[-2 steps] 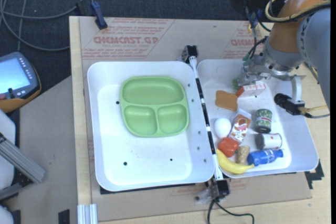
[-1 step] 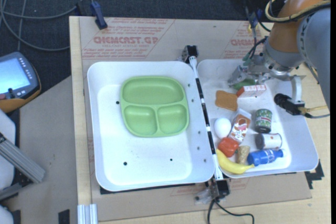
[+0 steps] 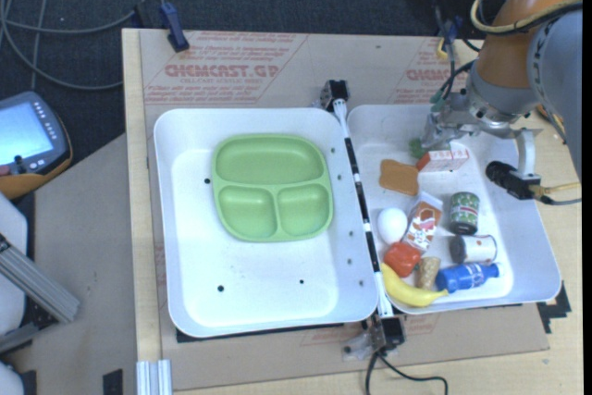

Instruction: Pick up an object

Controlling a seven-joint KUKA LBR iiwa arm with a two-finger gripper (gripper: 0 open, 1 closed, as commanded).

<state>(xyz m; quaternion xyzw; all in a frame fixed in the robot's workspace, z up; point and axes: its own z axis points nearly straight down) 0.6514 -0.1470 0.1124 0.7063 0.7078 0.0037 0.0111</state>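
The small red-and-white carton (image 3: 447, 157) lay in the right white bin (image 3: 527, 282) beneath the gripper (image 3: 442, 132), unlifted; its grasp couldn't be judged.

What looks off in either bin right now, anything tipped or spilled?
No spill or damage stands out. In the right bin, the blue bottle and white container lie on their sides. The green tray sits flat in the left bin.

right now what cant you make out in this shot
- Gripper, camera view: the wrist above covers its fingers, so open or shut is unclear.
- Red and white packet below it: partly covered; contact cannot be judged.
- Small can and white pouch: labels too small to read.
- Arm: cut off by the right edge.
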